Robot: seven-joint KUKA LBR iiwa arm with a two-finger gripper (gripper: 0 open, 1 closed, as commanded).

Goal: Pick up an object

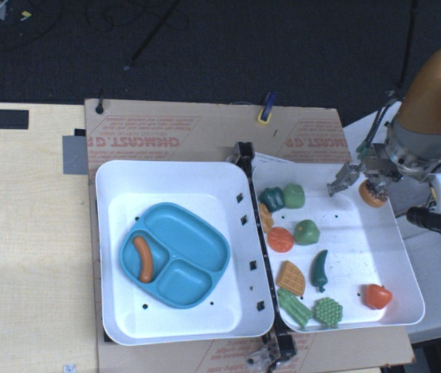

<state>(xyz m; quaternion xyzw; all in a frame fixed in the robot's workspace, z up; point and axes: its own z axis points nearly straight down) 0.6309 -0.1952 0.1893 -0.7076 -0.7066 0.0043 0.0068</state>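
Left to right: the left bin (pixel 119 193) is carrying a blue divided plate (pixel 185 247) with a sausage (pixel 144 258) lying in its nine-o'clock compartment. The right bin (pixel 407 286) is holding the candidate objects: a dark green piece (pixel 271 200) touching a light green one (pixel 293 196) near twelve o'clock, a tomato-like red piece (pixel 281 239) just beside a green pepper (pixel 306 231) toward the centre, a waffle-like wedge (pixel 291 277), a dark chilli (pixel 319 270), two textured green pieces (pixel 295 309) (pixel 328 311) at six o'clock, and a red piece (pixel 376 295) at four o'clock. The gripper (pixel 360 179) is hovering at the bin's two-o'clock corner with its fingers spread apart and nothing between them; an orange round object (pixel 373 195) is lying just beside it on the rim side. For a sound pick, the arm is best centring the spread fingers over that orange object before descending, since it is sitting close against the bin wall and one finger could be catching the rim.
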